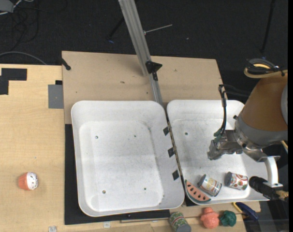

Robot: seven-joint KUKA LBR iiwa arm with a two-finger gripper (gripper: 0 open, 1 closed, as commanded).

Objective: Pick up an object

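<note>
Camera view: claw hovers over right bin, above two cans; its grip state unclear.

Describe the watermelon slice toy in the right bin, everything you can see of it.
The watermelon slice toy is a small curved wedge, red with dark seed spots and a green rind along its outer edge. It looks like plastic. It lies flat in the near left corner of the right bin, following the rounded wall. A small can lies just to its right, close or touching. The end effector is above it in the view, apart from it.
</note>
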